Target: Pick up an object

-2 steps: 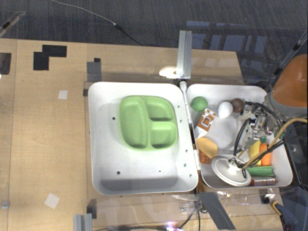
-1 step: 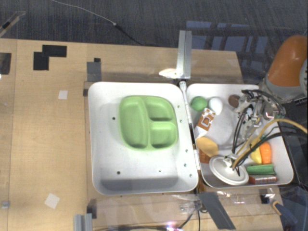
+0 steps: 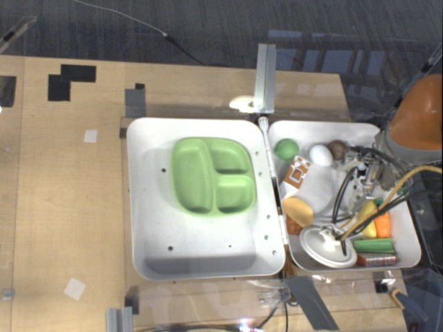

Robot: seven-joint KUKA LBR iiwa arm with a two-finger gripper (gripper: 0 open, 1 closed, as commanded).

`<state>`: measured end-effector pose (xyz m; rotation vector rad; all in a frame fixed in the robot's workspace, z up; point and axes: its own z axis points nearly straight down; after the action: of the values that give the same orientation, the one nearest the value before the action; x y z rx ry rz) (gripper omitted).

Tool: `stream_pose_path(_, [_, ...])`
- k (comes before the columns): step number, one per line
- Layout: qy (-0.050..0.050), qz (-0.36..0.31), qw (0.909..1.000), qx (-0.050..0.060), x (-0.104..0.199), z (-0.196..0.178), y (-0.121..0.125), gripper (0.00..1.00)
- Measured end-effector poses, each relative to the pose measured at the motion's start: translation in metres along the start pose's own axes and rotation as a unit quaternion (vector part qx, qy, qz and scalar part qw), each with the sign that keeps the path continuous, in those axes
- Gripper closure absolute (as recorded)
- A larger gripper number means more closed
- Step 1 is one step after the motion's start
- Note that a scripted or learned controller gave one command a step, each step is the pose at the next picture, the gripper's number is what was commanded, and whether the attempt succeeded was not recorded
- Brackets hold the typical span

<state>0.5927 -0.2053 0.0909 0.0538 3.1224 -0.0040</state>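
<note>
The right bin (image 3: 304, 131) holds several small objects: a green ball (image 3: 286, 148), a white egg (image 3: 320, 155), a brown lump (image 3: 337, 149), an orange-and-white box (image 3: 297, 172), a yellow-orange bun (image 3: 298, 209), a grey round dish (image 3: 324, 246), a green cucumber (image 3: 373, 245), an orange carrot (image 3: 382, 225) and a yellow piece (image 3: 367, 209). My gripper (image 3: 360, 177) reaches down into this bin from the right, just right of the egg and above the yellow piece. Black and yellow cables hang in front of it and partly hide the objects below.
The left bin (image 3: 149, 241) holds a green divided plate (image 3: 212, 175). A metal post (image 3: 264, 78) stands behind the seam between the bins. The arm's orange band (image 3: 419, 113) hangs over the right bin's far right corner. Wooden bench top lies to the left.
</note>
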Motion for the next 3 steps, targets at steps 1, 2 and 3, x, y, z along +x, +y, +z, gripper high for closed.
stream_pose_path(1, [-0.003,0.072,0.9974,-0.001,0.074,-0.001,0.013,0.0])
stream_pose_path(2, [-0.005,0.033,0.9994,0.001,0.069,-0.002,0.065,0.0])
stream_pose_path(3, [-0.012,0.03,0.9995,0.002,0.064,-0.016,0.066,1.0])
